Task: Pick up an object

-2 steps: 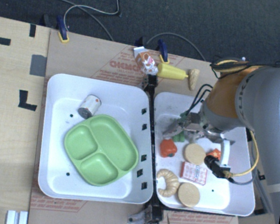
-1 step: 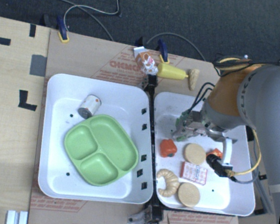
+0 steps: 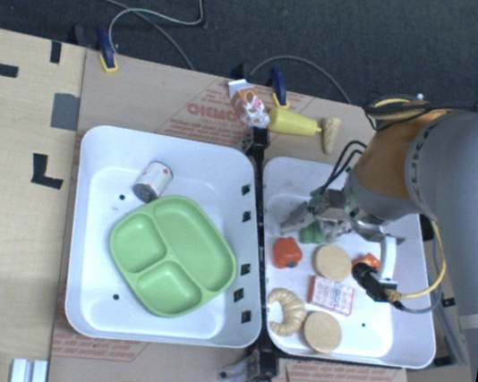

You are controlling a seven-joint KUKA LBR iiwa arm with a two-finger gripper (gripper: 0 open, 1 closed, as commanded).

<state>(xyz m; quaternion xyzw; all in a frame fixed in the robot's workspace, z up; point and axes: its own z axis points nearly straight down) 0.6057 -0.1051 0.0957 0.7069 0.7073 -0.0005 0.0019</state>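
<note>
My gripper (image 3: 312, 218) hangs low in the right bin (image 3: 412, 351), near its upper left part. Right under its tip lies a small green object (image 3: 311, 235), partly hidden by the gripper. A red pepper-like toy (image 3: 287, 253) lies just below and to the left of it. A round tan cracker (image 3: 332, 262) sits to the lower right, with a small orange piece (image 3: 366, 267) beyond it. Nearer the front lie a red and white packet (image 3: 331, 295), a croissant (image 3: 286, 312) and a round biscuit (image 3: 322, 332).
The left bin (image 3: 76, 294) holds a green divided plate (image 3: 173, 255) and a small tin can (image 3: 152, 181). Behind the bins on the cardboard lie a yellow toy (image 3: 294, 124) and a snack wrapper (image 3: 247, 102). The arm's cable (image 3: 411, 301) loops over the right bin's right side.
</note>
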